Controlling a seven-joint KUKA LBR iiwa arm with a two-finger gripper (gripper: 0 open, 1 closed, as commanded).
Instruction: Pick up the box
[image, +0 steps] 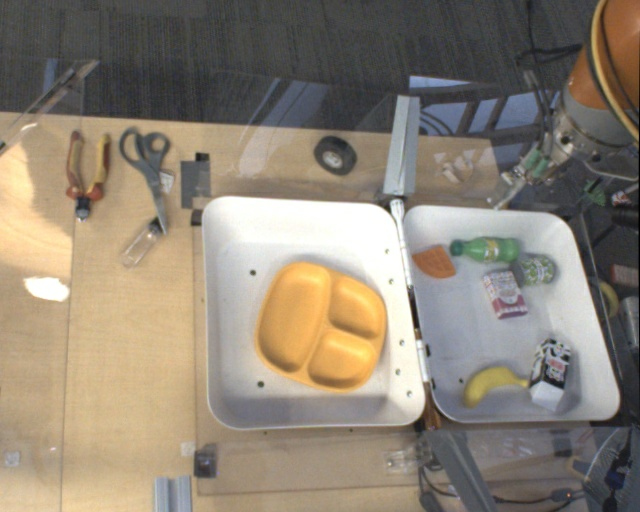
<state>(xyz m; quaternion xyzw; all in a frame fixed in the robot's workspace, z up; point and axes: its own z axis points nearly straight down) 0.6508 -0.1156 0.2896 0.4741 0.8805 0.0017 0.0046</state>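
The small white-and-pink rectangular carton box lies flat near the middle of the right-hand shallow white bin, down and to the left of the gripper as the camera sees it, and well apart from it. Nothing touches the box; it is not yet picked up.

Step in hand, as a judgement: approach. The gripper sits beyond the far rim of the right bin, over the wooden worktop, and its state cannot be told from this view.

Items around the box, each farther from the gripper or between it and the box:
- A green plastic bottle lies on its side just beyond the box, on the gripper's side.
- A small green can-like object lies just beside the box.
- A flat orange piece lies farther left.
- A yellow banana and a black-and-white cow-print carton lie at the near end, well apart from the gripper.

The next move likely calls for travel over the rim and bottle, alignment above the box across its narrow width, then descent. The bottle and can leave little clearance on that side.
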